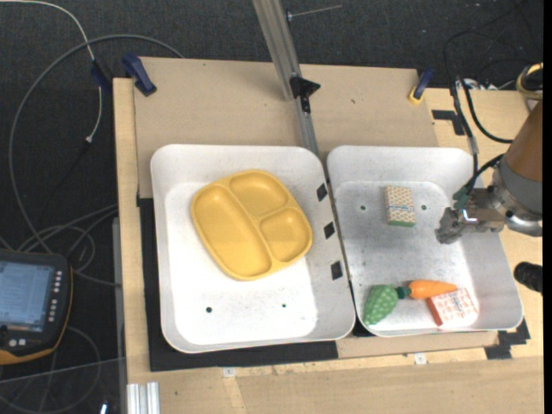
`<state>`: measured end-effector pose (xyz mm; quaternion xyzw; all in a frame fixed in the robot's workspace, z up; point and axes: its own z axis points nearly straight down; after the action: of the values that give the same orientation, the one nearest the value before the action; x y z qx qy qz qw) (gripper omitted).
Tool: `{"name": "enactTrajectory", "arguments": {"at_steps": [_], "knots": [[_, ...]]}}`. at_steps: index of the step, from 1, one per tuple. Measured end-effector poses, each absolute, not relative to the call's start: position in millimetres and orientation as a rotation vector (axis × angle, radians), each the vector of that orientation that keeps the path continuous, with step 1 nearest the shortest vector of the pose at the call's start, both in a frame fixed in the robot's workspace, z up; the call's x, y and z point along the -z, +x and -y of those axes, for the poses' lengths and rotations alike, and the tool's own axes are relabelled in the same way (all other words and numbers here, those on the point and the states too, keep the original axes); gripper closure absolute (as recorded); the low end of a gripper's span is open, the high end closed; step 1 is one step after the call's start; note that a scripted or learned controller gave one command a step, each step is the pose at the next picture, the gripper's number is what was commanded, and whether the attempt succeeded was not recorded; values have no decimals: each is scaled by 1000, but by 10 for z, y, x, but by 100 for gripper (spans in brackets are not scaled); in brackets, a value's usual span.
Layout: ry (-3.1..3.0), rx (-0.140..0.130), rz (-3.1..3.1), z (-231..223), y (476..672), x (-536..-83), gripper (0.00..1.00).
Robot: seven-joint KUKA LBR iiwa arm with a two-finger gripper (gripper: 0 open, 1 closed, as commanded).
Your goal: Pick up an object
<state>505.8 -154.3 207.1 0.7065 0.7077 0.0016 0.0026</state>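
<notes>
two shallow white bins sit side by side on the wooden tabletop (216, 102). the left bin (172, 317) carries a yellow divided plate (250, 224), three compartments, lying flat a little toward twelve o'clock of the bin's middle. nothing rests on the plate.

the right bin (379, 166) has the loose things. a small pale box (399, 205) with a fine checked pattern lies toward twelve o'clock of that bin's centre, alone on the speckled floor. down at six o'clock, by the near rim, there is a toy carrot: its orange body (431, 289) points toward three o'clock and its green leafy top (380, 304) lies at the nine o'clock end. just beside the carrot, at about five o'clock from it and seeming to touch it, lies an orange and white packet (454, 307), tilted, close to the bin's corner.

the arm (528, 166) comes in from three o'clock, grey with an orange-brown section above the wrist. its tool (450, 227) hangs over the three o'clock side of the right bin, at roughly three o'clock from the pale box and apart from it, and at about twelve o'clock from the carrot, well clear of it. the metal fingers blur together against the bin floor, so i cannot tell how wide they stand; i see no object between them.
</notes>
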Motion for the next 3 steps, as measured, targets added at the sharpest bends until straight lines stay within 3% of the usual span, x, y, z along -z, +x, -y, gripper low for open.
{"name": "enactTrajectory", "arguments": {"at_steps": [1,3], "knots": [[2214,-6,-2221,1458,5095,-2548,100],[2212,-5,-2230,368,5712,-2404,100]]}}
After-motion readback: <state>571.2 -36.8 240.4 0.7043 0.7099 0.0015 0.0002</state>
